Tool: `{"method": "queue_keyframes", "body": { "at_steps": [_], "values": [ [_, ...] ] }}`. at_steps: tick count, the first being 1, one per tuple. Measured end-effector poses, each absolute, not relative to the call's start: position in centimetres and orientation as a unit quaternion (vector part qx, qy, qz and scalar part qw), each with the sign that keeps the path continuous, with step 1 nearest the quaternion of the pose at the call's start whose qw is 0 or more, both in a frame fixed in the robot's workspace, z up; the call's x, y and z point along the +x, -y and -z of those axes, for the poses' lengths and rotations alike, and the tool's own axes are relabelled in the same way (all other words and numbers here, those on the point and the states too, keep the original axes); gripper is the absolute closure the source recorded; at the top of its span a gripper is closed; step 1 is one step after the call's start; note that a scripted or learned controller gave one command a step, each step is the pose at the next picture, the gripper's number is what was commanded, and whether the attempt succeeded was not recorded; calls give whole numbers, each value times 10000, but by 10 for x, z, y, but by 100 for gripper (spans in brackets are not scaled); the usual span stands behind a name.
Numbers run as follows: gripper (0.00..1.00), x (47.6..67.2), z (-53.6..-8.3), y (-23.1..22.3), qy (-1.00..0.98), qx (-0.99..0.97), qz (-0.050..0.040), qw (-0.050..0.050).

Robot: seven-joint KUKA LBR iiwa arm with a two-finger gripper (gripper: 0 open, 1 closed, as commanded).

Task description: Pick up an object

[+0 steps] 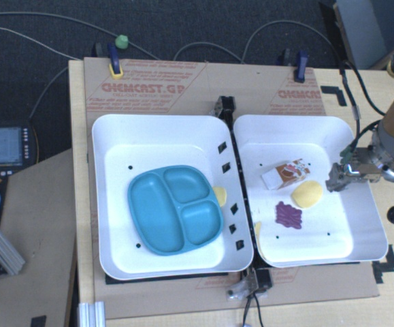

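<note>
Reaching in from the right, your gripper point(337, 180) hangs just right of the lemon point(307, 194) in the right bin point(360, 240); lemon's long axis looks roughly left-right, finger state unreadable.

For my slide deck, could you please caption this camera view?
The claw hovers at the right bin's edge near a yellow lemon, purple grapes and a carton; left bin holds a blue divided plate.
</note>
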State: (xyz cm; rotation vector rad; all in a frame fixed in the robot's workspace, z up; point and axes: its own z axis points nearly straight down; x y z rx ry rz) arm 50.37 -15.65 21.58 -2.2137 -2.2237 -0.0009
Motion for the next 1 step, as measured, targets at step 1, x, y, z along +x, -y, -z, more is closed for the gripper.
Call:
{"method": "queue_keyframes", "body": {
  "at_steps": [1],
  "values": [
    [100, 508, -228, 102, 7097, -7045, 15, 4]
  ]
}}
